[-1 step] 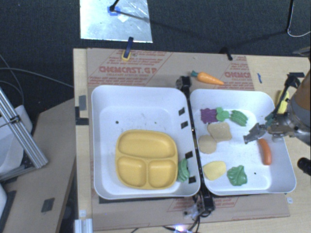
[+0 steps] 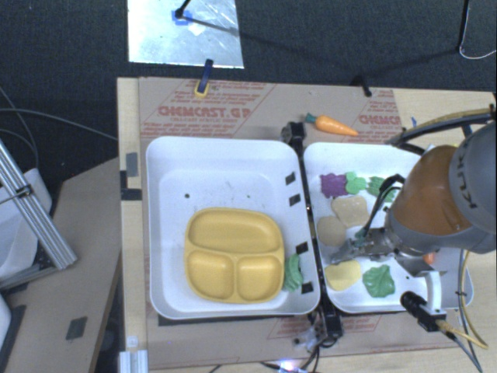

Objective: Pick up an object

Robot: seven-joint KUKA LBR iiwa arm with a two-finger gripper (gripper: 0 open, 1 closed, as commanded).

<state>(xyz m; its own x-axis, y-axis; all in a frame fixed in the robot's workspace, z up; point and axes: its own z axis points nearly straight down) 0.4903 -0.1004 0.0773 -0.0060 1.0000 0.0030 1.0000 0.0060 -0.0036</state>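
My gripper reaches low into the right bin, its metal tip over the bin's lower left part. It hangs between a pale beige piece and a yellow piece and seems to touch or nearly touch them. A cream piece, a purple toy, small green pieces and a green leafy piece also lie in this bin. The arm's orange band covers the bin's right side.
The left bin holds a yellow divided plate with a green piece at its right edge. A toy carrot lies on the cardboard behind the bins. A blue and yellow tool sits further back.
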